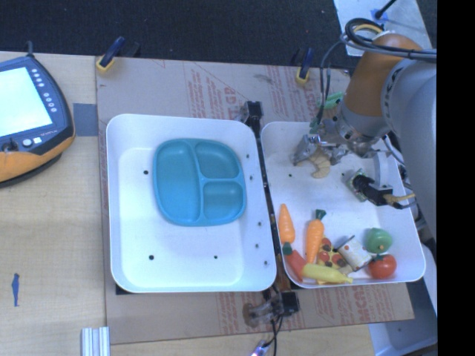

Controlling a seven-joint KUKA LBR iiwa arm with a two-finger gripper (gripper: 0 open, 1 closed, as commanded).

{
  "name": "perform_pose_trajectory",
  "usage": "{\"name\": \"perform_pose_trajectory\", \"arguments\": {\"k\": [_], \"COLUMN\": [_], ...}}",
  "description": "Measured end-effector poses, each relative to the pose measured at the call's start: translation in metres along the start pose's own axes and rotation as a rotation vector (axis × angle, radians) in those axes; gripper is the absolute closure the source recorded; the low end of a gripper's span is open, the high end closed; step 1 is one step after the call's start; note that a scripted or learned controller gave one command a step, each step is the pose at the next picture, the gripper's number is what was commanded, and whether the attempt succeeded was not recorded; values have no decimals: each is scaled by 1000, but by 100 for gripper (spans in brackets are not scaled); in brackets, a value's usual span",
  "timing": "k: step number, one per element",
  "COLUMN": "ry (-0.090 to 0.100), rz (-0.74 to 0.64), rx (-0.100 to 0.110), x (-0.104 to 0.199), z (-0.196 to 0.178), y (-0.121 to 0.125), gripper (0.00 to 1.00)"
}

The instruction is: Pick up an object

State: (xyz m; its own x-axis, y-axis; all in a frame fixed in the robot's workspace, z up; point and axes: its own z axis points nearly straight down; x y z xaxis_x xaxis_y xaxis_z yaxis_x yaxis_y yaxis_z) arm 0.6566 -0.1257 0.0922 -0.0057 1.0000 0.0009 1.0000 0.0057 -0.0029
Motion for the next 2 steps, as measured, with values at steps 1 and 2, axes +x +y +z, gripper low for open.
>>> {"name": "perform_pose_trajectory", "arguments": {"k": [1, 2], "ry": [1, 0], "rz": [-3, 1], "rx": [7, -2], "x": [-1, 37], "z": [-10, -101], "y": [-1, -34], "gripper": [100, 100]}}
